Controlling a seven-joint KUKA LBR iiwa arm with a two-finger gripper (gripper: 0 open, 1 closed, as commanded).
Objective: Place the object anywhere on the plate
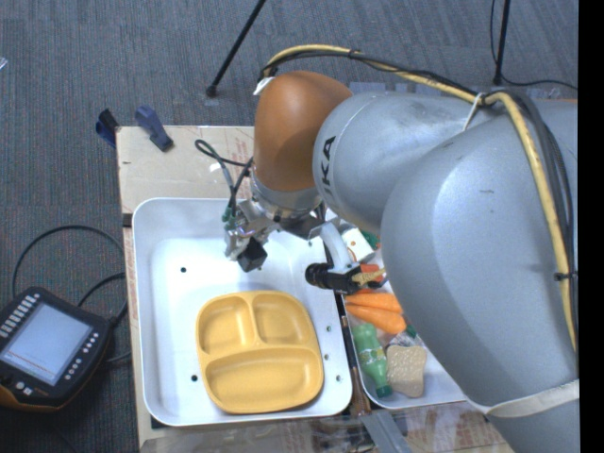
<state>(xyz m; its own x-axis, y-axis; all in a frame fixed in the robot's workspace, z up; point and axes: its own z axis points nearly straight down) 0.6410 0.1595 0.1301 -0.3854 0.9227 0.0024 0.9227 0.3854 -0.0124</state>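
Gripper (247,245) hangs over the upper part of the left white bin (165,253), at the end of the grey arm (425,206) sweeping in from the right. Whether it is wide or narrow cannot be told. Lower in that bin, just below the gripper in the frame, lies the yellow divided plate (260,352). A carrot (377,310), a green bottle (371,357) and a tan block (408,371) lie in the right bin (415,401).
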